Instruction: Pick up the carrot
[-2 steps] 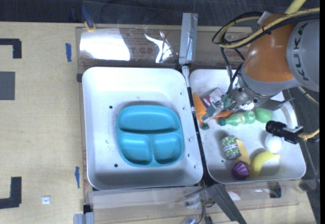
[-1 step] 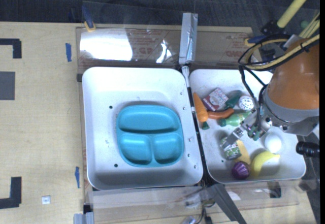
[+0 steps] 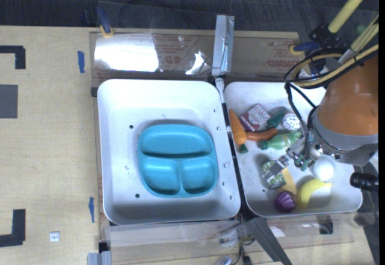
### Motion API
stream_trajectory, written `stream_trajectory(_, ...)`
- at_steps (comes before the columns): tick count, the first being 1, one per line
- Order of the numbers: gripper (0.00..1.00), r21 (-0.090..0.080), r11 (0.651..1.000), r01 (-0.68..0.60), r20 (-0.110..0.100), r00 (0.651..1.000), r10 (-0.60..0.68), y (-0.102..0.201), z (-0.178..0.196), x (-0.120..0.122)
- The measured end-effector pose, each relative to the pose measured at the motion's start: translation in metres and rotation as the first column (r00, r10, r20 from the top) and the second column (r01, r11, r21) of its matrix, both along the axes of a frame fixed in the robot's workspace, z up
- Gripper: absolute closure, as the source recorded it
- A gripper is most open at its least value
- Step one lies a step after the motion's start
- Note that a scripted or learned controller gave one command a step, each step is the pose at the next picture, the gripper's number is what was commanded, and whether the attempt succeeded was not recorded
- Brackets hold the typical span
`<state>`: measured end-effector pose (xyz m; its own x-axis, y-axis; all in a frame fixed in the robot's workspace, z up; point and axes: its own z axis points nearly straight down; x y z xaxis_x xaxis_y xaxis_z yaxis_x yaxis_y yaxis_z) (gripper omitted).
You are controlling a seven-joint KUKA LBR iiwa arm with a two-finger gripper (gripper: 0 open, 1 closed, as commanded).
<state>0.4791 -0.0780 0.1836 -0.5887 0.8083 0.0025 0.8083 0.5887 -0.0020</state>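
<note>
Jaws (image 3: 299, 157) low, beside carrot (image 3: 239, 131)

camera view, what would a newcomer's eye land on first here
The bright blue divided tray stands out first, sitting in the middle of the left white bin. Next comes the orange-banded arm leaning in from the right over the right bin, which holds a heap of small toy foods, among them the carrot by the bin's left wall, a yellow banana and a purple piece.

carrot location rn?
In the camera view the carrot lies in the right bin, against its left wall by the divider, next to a red pepper and left of the pincer.
</note>
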Motion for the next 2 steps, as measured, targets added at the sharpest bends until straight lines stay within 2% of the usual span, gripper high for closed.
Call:
stream_trajectory(1, 1.00, 0.000, 1.000, 0.002, 0.006, 1.000, -0.002, 0.000, 0.011, 0.002)
stream_trajectory(2, 1.00, -0.007, 0.818, -0.575, 0.010, 0.818, 0.575, -0.001, 0.100, 0.002)
